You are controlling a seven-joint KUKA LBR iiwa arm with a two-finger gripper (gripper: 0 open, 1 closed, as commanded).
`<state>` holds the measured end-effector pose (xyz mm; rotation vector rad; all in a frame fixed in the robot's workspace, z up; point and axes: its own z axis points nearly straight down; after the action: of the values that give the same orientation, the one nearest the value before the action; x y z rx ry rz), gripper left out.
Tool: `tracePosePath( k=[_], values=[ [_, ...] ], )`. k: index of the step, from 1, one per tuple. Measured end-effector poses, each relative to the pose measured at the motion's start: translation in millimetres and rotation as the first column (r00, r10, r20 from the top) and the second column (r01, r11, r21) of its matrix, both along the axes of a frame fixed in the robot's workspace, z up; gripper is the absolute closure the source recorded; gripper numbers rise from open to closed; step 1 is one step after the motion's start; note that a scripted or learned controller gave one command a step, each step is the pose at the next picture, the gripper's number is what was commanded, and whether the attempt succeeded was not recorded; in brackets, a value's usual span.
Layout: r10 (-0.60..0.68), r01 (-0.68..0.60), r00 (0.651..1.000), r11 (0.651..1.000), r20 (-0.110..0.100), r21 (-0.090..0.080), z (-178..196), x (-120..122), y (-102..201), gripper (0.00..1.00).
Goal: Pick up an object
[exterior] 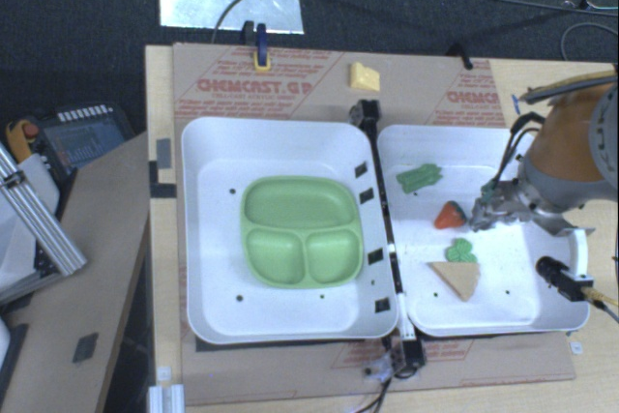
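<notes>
Small orange-red carrot-like piece (449, 216), tapered, lying in right bin (522, 319), left of gripper (481, 217) and just beside it. Fingers' state not discernible. Green piece (460, 251) nearer.

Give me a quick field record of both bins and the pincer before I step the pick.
left bin: green divided plate
right bin: green leafy toy, orange-red toy, small green toy, tan wedge
pincer: low in right bin, just right of the orange-red toy
grasp: cannot tell
outside bins: yellow block on cardboard
</notes>
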<state>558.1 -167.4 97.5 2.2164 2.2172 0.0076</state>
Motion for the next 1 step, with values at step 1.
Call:
tracePosePath(
  k=[1],
  values=[
    [0.004, -0.004, 1.000, 1.000, -0.003, 0.000, 60.3, 8.5, 1.3, 1.00]
  ],
)
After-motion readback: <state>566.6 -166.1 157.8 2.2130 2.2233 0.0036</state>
